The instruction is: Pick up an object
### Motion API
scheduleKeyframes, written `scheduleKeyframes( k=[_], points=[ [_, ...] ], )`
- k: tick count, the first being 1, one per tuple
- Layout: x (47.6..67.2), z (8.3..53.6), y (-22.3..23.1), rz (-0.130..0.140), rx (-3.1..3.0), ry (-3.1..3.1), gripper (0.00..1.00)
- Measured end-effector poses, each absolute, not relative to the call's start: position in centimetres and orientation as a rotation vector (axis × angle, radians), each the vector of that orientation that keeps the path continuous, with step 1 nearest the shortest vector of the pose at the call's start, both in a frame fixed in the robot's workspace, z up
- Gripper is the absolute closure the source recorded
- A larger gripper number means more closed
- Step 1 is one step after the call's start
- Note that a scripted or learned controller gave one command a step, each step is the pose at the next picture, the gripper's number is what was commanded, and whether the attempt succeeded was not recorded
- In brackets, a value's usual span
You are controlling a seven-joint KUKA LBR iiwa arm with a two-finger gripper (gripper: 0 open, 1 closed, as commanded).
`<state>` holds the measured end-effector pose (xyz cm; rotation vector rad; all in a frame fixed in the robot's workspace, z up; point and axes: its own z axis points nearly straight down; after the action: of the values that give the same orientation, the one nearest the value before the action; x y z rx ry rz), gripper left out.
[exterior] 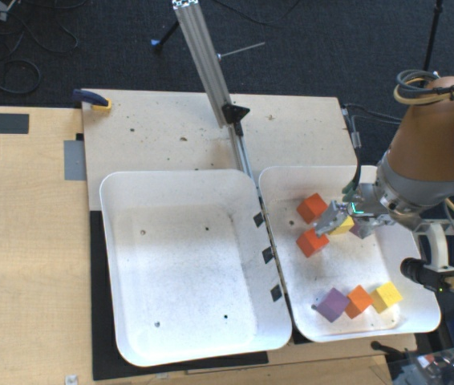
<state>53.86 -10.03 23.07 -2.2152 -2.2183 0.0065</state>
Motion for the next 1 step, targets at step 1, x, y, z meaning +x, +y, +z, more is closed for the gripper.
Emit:
scheduleKeyframes(
  k=[1],
  points=[
    [53.91,23.26,-10.21,0.002,-2.223,-2.216,0.0]
  ],
)
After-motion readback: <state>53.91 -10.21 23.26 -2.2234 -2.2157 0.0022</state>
